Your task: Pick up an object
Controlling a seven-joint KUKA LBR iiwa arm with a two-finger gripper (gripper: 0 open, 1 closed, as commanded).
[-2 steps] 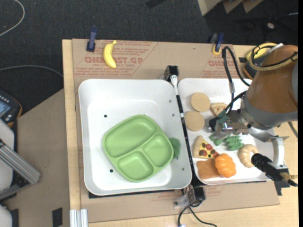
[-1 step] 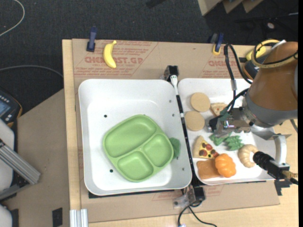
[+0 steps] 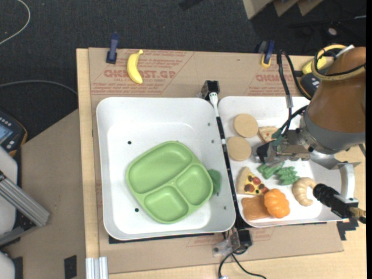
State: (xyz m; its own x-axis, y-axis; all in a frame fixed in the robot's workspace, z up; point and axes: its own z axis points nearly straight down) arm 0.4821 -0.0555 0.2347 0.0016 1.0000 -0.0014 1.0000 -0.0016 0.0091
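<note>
- The tool (image 3: pixel 273 154) sits low in the right bin (image 3: pixel 250 104), over the green toy pieces (image 3: pixel 278 172); its front is dark and partly hidden by the arm, so it cannot be told whether it grips anything.
- Nothing appears lifted: the two tan discs (image 3: pixel 242 135), the pizza slice (image 3: pixel 251 182), the orange pumpkin (image 3: pixel 276 202) and the pale croissant-like piece (image 3: pixel 303 189) all lie on the bin floor.
- The left bin (image 3: pixel 116 115) holds a green divided plate (image 3: pixel 168 181); a banana (image 3: pixel 135 66) lies on the surface (image 3: pixel 174 68) behind it.
- Judged so, the pick is at the reach stage; securing and raising an object remain.
</note>
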